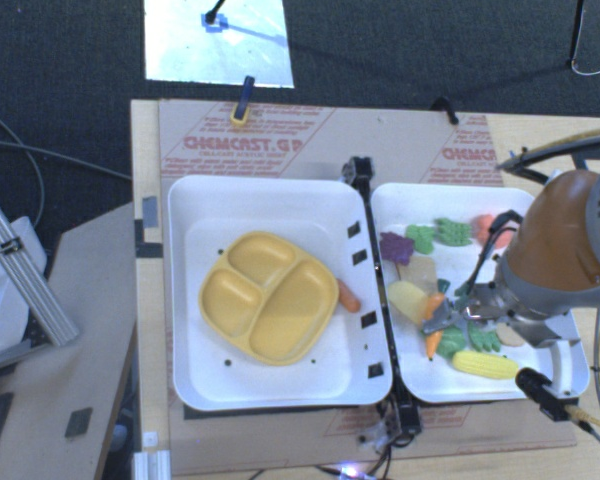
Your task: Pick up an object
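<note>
A small orange carrot (434, 342) lies lower right in the right bin (560, 373), long axis roughly upright; jaws' (446, 316) state unclear.

light: bright, even, from above my bench
glare: silver sheet (218, 28) washed out
focus: soft, esp. small toys

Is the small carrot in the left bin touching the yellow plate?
Touching. In the camera view, the carrot lies right against the plate's right edge, with no white bin floor visible between them.
</note>
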{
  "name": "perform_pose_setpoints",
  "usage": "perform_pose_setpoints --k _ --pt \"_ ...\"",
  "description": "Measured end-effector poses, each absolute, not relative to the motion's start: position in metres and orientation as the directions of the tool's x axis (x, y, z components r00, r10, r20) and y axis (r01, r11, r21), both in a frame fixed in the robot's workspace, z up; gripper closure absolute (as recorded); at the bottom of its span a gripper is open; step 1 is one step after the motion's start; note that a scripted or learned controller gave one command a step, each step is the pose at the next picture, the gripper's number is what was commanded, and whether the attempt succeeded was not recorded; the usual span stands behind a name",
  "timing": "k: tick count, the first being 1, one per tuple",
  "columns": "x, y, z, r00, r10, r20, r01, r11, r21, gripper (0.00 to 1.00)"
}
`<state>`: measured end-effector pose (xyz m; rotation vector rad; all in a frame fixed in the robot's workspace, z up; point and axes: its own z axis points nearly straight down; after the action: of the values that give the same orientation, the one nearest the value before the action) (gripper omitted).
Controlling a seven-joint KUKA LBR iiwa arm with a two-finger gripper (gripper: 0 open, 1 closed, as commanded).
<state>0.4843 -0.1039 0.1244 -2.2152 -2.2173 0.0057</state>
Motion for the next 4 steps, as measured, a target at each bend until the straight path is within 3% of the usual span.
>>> perform_pose_setpoints --k 1,2,3,4 --pt "0.486 -0.09 0.111 -0.004 1.0 0.002 1.0 0.004 -0.001 0.0" --pt "0.488 -0.091 0.122 -0.001 1.0 0.0 1.0 0.001 0.003 1.0" --pt "0.487 -0.091 0.122 -0.001 1.0 0.001 1.0 0.001 0.002 0.0" --pt "0.486 -0.099 0.106 0.0 1.0 0.001 1.0 0.0 -0.001 0.0"
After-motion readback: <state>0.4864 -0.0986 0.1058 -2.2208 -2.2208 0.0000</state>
